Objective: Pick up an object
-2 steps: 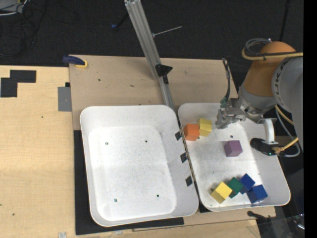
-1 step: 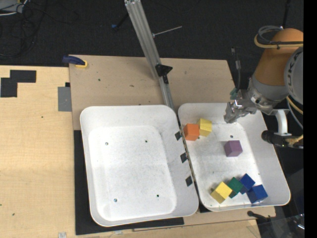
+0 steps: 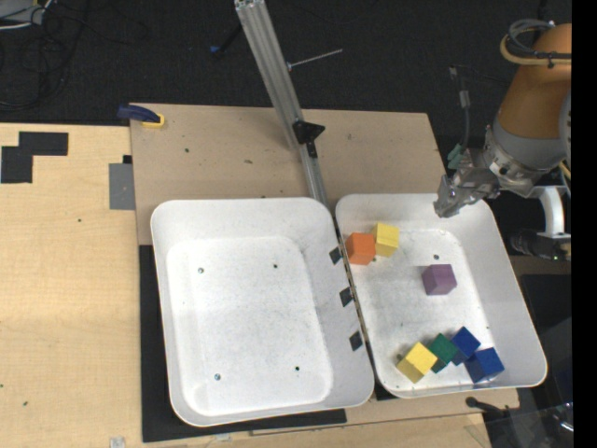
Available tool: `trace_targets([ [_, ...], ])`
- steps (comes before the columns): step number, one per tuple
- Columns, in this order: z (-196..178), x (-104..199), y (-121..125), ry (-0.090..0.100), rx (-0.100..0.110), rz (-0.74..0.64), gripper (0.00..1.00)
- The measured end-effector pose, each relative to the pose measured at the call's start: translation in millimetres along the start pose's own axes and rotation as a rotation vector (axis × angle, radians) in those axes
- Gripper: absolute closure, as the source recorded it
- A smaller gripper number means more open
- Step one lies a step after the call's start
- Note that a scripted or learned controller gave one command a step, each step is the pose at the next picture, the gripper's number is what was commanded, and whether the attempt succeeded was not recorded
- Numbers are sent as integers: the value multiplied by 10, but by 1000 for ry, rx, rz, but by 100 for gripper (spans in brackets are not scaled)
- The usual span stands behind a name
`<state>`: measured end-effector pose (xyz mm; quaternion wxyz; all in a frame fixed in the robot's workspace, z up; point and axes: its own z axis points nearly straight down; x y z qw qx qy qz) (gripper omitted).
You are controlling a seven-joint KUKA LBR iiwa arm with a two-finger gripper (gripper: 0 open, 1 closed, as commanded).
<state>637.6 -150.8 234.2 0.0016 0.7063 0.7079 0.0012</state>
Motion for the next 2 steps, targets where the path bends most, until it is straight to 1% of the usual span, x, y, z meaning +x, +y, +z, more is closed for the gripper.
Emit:
trace_targets([
  [1, -598, 25, -64, 0, -1, -1, 100],
  [2, -390, 471, -7, 2, 8, -2, 100],
])
